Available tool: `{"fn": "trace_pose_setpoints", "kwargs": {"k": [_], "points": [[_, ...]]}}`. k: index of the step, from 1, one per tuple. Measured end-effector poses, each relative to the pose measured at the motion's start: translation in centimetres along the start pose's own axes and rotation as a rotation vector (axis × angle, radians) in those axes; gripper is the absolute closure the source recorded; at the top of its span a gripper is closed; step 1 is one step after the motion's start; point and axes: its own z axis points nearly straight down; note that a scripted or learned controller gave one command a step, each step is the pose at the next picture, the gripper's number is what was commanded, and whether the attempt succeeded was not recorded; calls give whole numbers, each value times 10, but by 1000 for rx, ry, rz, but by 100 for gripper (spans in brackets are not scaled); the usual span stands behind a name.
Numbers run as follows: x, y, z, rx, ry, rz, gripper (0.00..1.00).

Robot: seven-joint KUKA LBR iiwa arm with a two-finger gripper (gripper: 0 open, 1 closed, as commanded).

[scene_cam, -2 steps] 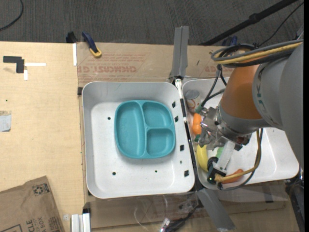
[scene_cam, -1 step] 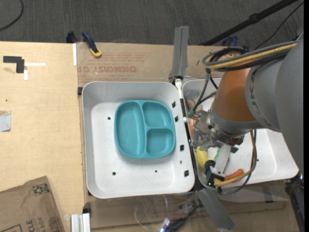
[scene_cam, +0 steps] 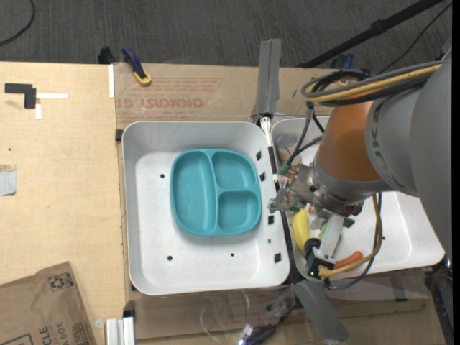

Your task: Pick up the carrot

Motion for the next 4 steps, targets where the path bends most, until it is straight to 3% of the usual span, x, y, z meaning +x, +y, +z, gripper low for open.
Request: {"fn": "trace_pose_setpoints", "kwargs": {"k": [1,2,3,4], "points": [[-1,1,-8,2,-3,0,100],[25,-6,-60,-3,1,128,100],[91,21,-14,-1,-1,19,100],[71,-11,60,1,0,181,100]]}}
